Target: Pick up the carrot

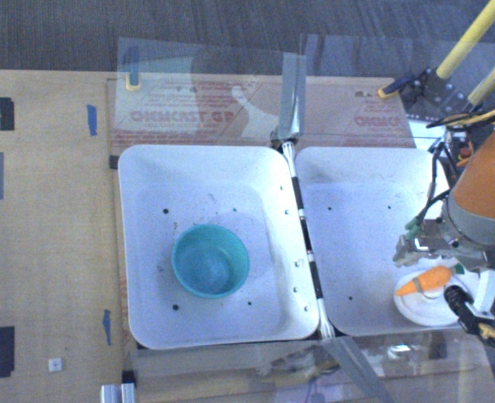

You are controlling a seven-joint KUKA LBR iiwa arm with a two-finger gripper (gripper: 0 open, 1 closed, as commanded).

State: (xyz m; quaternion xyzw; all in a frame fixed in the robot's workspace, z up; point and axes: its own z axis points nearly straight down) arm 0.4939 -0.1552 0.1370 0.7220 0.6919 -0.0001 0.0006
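Small orange carrot (426, 282) lies on round white plate (428, 307) in right shallow white bin (356, 225), near its lower right corner. Tool (432, 263) sits directly over carrot, grey-and-orange arm (482, 191) above it. Tool's opening: cannot tell, arm's bulk masks it; no clear hold visible. Teal round bowl (211, 261) in left bin (205, 183), well apart, no obstacle. Advice: centre across carrot's narrow width, descend gently to plate, close fully, lift straight; plate may slide.
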